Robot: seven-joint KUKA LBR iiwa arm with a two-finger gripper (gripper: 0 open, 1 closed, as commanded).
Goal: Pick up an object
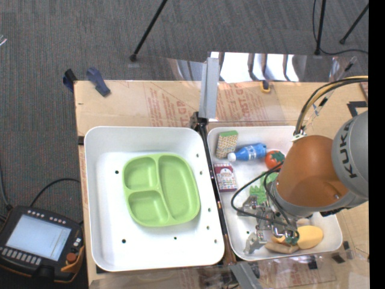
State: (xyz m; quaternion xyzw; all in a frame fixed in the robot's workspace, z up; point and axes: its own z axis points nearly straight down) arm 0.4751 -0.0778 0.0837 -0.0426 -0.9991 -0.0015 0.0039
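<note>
I have the arm (328,167) reaching in from the right, its orange band bulging over the right bin (240,134) and the wrist pointing down toward that bin's near edge. The gripper (269,233) sits low in the near part of the bin, a tangle of metal and cables (hard to read from up here), so I cannot tell how its tips stand or whether anything is held.

Just beside the gripper, on its right, lies a yellow lemon-shaped toy (310,236), close to or touching the metalwork; I cannot say which. Something tan and flat (280,246) pokes out beneath the gripper.

Farther back in the same bin I see a green-dotted box (227,143), a blue bottle (249,153) lying on its side, a red tomato-like toy (275,159) partly behind the orange band, a small red-and-white carton (225,176), and a bit of green leafy stuff (260,192) by the wrist.

The left bin (102,149) holds a green divided plate (161,189), well apart from the arm. Both bins rest on the worktop (138,104).
</note>
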